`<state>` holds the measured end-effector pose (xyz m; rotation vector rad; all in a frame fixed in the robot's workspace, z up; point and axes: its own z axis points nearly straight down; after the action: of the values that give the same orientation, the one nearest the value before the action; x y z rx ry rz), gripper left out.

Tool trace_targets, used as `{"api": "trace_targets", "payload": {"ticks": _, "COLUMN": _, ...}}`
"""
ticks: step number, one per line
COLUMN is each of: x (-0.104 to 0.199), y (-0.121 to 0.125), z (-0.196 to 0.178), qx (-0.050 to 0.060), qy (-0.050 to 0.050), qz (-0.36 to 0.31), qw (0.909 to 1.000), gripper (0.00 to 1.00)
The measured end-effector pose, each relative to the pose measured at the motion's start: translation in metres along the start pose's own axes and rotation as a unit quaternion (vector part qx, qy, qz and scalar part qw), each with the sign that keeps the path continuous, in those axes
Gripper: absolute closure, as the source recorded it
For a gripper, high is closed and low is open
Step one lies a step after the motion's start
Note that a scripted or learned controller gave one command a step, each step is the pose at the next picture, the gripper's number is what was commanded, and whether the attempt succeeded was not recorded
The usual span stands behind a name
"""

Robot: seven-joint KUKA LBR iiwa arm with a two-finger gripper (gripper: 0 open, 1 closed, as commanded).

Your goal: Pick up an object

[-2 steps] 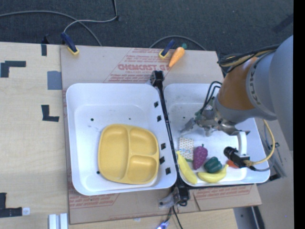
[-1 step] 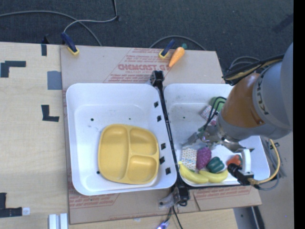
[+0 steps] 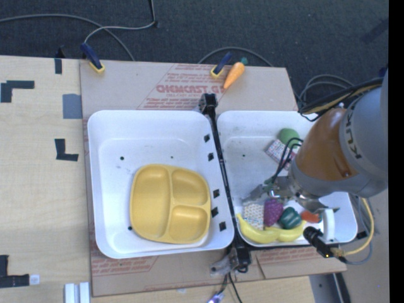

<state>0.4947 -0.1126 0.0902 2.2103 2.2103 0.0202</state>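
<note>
My gripper [image 3: 270, 192] hangs low over the front part of the right bin [image 3: 246, 137], under the orange-banded wrist. Just below it lies a cluster of things: a purple piece [image 3: 273, 212], a teal-green piece [image 3: 290, 219], a speckled pale pouch [image 3: 254, 214], a yellow banana [image 3: 268, 235] along the front wall and a small red-orange piece [image 3: 310, 217]. The gripper is close above the purple piece; whether it touches it is hidden. Farther back sit a green object [image 3: 288, 135] and a small pale packet [image 3: 276, 148].
The left bin [image 3: 104, 137] bears a yellow divided plate [image 3: 170, 203]. An orange carrot [image 3: 233, 74] lies on the cardboard behind the bins, between blue-and-yellow clamps [image 3: 93, 57]. The arm's body covers the right side of the right bin.
</note>
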Motion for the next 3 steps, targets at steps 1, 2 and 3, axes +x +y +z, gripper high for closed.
{"api": "trace_targets", "payload": {"ticks": 1, "x": 0.002, "y": 0.000, "z": -0.010, "qx": 0.002, "qy": 0.003, "qz": -0.001, "qw": 1.0000, "gripper": 1.00}}
{"api": "trace_targets", "payload": {"ticks": 2, "x": -0.033, "y": 0.024, "z": -0.075, "qx": 0.010, "qy": 0.000, "qz": 0.000, "qw": 0.9999, "gripper": 1.00}}
{"api": "trace_targets", "payload": {"ticks": 3, "x": -0.063, "y": 0.095, "z": -0.033, "qx": 0.011, "qy": 0.001, "qz": -0.001, "qw": 0.9999, "gripper": 1.00}}
